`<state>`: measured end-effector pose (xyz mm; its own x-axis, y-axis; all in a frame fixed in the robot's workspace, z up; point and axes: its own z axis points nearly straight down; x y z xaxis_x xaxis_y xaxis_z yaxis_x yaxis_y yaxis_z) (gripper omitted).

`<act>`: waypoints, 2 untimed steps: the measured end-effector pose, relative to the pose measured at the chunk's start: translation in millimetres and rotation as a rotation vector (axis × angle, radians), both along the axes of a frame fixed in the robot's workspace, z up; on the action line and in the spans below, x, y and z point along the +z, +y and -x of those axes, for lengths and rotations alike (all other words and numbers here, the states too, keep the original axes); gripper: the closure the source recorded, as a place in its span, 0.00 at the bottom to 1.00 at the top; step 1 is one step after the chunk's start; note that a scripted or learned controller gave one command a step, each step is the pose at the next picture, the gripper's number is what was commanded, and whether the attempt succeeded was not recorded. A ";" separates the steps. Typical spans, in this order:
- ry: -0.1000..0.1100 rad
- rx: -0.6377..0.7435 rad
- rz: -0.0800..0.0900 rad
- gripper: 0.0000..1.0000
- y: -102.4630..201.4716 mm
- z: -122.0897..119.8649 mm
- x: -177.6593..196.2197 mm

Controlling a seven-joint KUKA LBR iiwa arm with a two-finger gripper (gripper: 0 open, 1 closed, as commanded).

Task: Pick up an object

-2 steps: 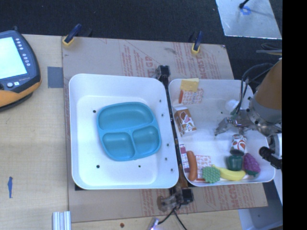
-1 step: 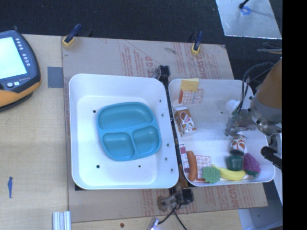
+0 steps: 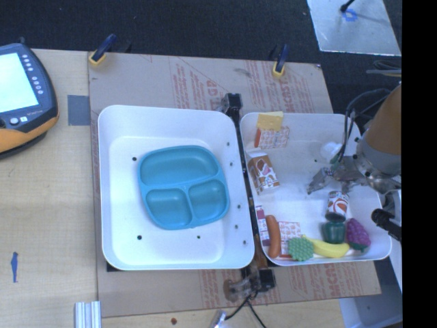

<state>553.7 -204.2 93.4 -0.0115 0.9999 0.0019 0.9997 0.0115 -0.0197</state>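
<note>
Camera view | gripper (image 3: 326, 180) right of centre in right bin (image 3: 300, 123), fingers spread, holding nothing | nearest: small can (image 3: 339, 204) just below-right | judged light, rigid, slick; grasp across its sides | others: banana (image 3: 330, 249), grapes (image 3: 358, 233).

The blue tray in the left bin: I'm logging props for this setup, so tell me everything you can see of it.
The blue tray is a light blue, smooth, plastic-looking food tray with rounded corners and a raised rim. It has three compartments: one long one across the top and two smaller ones below. It lies flat, right side up, turned slightly askew, near the middle of the left bin, resting on the bin's white floor. Nothing else touches it.
</note>
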 end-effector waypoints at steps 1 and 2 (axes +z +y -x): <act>0.008 0.004 -0.001 1.00 -0.7 0.8 6.1; 0.008 0.006 0.000 0.00 -0.7 0.8 6.0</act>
